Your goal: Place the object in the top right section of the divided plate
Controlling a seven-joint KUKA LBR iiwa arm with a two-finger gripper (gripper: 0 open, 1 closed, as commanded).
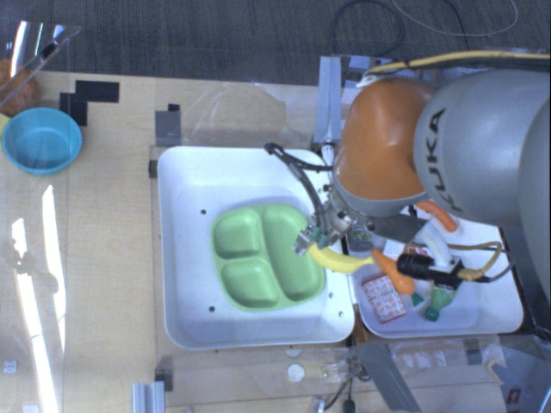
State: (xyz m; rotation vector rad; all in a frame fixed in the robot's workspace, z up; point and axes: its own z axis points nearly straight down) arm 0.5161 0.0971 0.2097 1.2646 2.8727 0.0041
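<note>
Two-finger gripper point(312, 241) apparently pinches a curved yellow plastic banana point(340, 261) at the green divided plate's point(258, 261) three-o'clock rim, poised for delivery.

Bulky grey arm point(482, 136) with rounded housings, dark lettering on its side, glossy orange band point(383, 140) above the wrist, thin black cables trailing, small metallic gripper point(317, 235)

A single fixed camera is mounted above the bench point(86, 317), looking down at a slant. It frames both white bins, the left bin point(185, 231) and the right bin point(482, 321), at moderate range; the arm point(465, 144) enters from the right.
</note>
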